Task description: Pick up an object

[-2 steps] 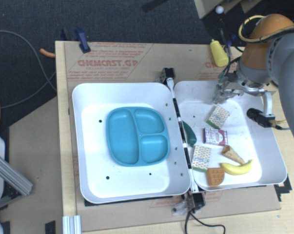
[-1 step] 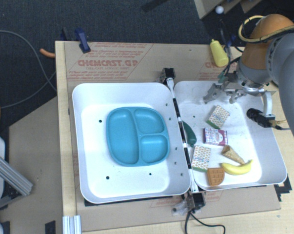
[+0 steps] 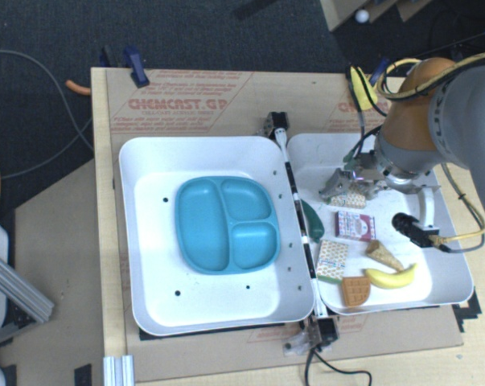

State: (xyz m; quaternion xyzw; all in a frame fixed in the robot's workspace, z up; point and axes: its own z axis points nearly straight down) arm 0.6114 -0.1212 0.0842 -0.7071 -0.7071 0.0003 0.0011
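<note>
**Gripper low over the snack packets, nothing lifted yet**

A small patterned packet lay directly beneath the gripper in the right bin; whether it was pinched could not be told. Just beyond sat a flat red-and-white box, a checked pouch, a smooth curved banana and a toast-like slice. Well apart, the left bin carried a glossy blue divided tray. The pick looked unfinished.
</note>
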